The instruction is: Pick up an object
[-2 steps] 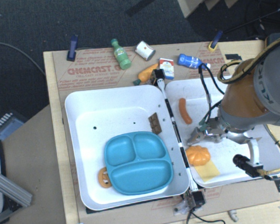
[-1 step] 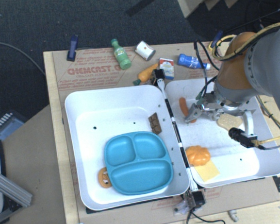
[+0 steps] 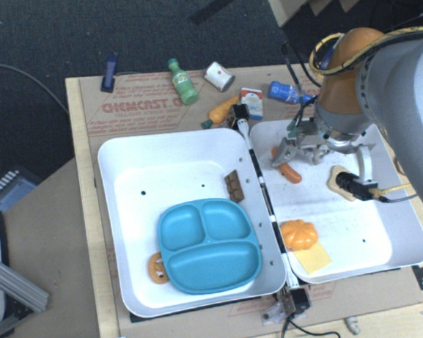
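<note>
- Left bin [image 3: 124, 179]: blue divided plate [image 3: 207, 244], pretzel [image 3: 158, 268], brown bar [image 3: 233, 185].
- Right bin [image 3: 395, 244]: orange pumpkin [image 3: 299, 233], yellow slice [image 3: 313, 258], small carrot [image 3: 290, 172] under gripper [image 3: 298, 152]; grip impossible to tell.

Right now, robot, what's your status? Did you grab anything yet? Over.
Pincer low in right bin, just above the small orange piece. No grab seen. Pumpkin and cheese sit nearer the front, clear of the arm.
</note>
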You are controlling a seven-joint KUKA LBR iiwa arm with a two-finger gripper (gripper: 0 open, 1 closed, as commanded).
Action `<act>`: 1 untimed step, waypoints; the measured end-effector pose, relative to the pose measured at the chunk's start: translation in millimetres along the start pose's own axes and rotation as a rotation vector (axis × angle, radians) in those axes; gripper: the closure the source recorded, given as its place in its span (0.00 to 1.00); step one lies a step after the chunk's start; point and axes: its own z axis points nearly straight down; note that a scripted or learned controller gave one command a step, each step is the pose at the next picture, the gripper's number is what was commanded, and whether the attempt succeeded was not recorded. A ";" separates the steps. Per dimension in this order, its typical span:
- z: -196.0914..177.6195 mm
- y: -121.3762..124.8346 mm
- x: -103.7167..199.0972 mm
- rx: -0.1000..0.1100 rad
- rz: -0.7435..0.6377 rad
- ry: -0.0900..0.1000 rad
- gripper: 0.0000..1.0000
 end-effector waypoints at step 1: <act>0.0 12.8 6.1 -0.001 0.000 -0.001 0.00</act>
